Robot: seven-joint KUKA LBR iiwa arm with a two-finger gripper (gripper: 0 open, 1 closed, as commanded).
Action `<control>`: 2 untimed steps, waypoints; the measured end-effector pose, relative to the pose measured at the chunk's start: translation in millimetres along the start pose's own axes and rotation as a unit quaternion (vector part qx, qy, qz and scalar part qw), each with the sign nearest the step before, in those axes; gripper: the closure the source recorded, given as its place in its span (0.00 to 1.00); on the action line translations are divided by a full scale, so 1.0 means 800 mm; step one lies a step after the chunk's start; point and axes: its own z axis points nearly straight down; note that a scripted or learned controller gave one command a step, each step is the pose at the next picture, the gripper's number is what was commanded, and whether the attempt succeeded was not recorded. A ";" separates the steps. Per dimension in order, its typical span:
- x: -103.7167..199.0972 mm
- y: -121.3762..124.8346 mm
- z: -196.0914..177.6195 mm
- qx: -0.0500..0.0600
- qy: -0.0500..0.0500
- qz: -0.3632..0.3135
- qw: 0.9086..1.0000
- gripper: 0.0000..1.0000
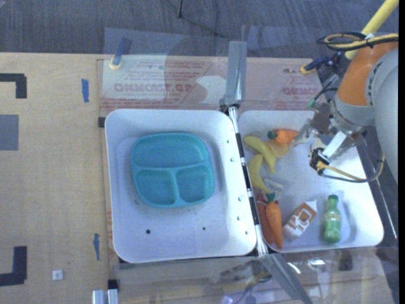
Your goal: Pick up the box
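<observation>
Right white bin (pixel 364 201), box (pixel 300 219) near its front edge, gripper (pixel 309 134) well apart toward the back, open-or-closed state unclear.

The tray (pixel 171 170) is teal, bananas (pixel 261 152) yellow, carrot (pixel 273 224) orange, bottle (pixel 331 220) green, box (pixel 301 219) orange-and-white.

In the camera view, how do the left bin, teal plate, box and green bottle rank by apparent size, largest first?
1. left bin
2. teal plate
3. box and green bottle: they look alike, so not ranked.
</observation>
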 end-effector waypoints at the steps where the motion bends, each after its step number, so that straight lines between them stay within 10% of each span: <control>1: 0.003 0.001 -0.014 -0.003 0.001 -0.001 1.000 1.00; 2: 0.004 0.001 -0.015 -0.003 0.001 -0.002 1.000 0.00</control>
